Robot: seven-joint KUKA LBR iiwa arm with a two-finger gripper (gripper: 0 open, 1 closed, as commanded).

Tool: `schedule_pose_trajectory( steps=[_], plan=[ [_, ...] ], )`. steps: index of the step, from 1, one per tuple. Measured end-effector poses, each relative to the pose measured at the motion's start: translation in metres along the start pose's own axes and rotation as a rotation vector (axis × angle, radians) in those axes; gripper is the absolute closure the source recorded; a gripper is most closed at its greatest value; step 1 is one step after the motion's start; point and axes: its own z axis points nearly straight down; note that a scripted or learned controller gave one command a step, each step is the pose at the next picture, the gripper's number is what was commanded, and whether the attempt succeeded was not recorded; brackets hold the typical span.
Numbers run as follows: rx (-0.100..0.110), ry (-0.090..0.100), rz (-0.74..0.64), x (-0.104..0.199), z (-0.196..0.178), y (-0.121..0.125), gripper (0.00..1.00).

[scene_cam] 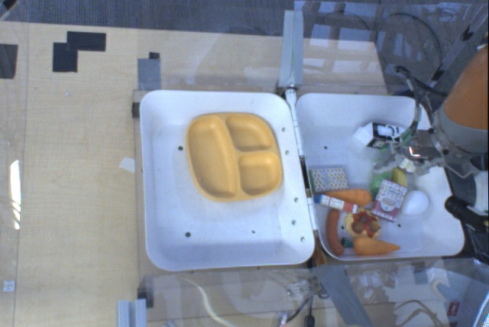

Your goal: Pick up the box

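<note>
Red-and-white box (391, 199) lies tilted in the right bin (336, 115), among the clutter of toy foods, touching a white egg (416, 203). Gripper (403, 151) hangs just beyond the box, near a black-and-white packet (380, 134); its state cannot be read.

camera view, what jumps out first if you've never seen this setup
The mustard-yellow three-compartment plastic tray lies alone in the left white bin. The right white bin holds a crowded heap of small items, among them an orange carrot and a white egg, with the grey arm's gripper above it.
</note>
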Motion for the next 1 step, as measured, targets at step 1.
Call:
schedule_pose_trajectory(
  steps=[1],
  plan=[
    [-0.009,-0.002,0.043,-0.0249,0.0804,-0.0188,0.00]
  ],
)
